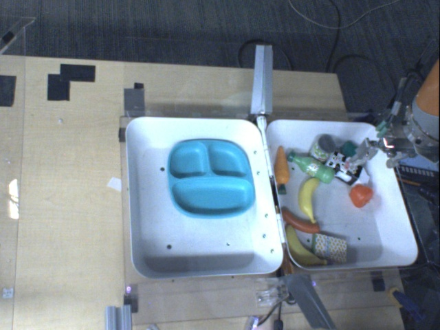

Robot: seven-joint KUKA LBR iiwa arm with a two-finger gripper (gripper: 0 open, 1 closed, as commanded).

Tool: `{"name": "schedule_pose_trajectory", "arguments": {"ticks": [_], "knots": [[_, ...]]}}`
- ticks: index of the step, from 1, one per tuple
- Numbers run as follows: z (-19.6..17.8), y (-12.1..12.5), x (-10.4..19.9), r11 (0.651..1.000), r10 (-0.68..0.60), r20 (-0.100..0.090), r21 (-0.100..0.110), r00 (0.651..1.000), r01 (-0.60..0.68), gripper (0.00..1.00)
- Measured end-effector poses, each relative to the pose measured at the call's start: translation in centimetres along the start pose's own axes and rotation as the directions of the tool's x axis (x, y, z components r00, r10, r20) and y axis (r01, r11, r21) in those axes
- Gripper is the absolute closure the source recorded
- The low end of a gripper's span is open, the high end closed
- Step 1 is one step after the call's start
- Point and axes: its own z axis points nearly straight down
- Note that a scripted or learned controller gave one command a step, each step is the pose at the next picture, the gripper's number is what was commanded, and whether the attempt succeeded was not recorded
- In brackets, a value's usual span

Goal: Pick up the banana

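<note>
A: How much room is there around the banana?

B: It lies near the middle of the right bin, a curved yellow piece with bare white floor on the side away from the left bin. Toward the left bin an orange carrot lies along the dividing wall. Just past the banana's upper tip a green bottle lies on its side. At its lower tip a reddish sausage shape crosses, and beyond that a second yellow banana-like piece sits in the near corner, beside a speckled block.

A: And the jaws?

B: They are low in the right bin, beyond the banana's upper end, on the side away from the left bin, among a black-and-white object and a grey round can. The banana is apart from them, with the green bottle between. Whether the jaws are apart or together cannot be told; clutter hides them.

A: Anything else?

B: A small red-orange rounded object rests away from the banana, nearer the arm. The left bin holds a smooth blue divided tray. Both bins sit on a pale wooden tabletop.
</note>
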Motion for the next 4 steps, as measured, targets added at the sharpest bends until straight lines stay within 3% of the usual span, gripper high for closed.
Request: {"name": "schedule_pose_trajectory", "arguments": {"ticks": [1,2,3,4], "knots": [[10.4,-0.5,5.4,0.999,-0.050,0.003,-0.017,0.999,0.050,0.00],[11.3,-1.6,8.0,0.981,-0.191,0.017,-0.039,0.982,0.191,0.00],[12.5,-5.4,9.6,0.993,-0.117,0.002,-0.011,0.993,0.117,0.00],[11.3,-5.1,9.7,0.993,-0.119,0.003,-0.020,0.993,0.119,1.00]]}}
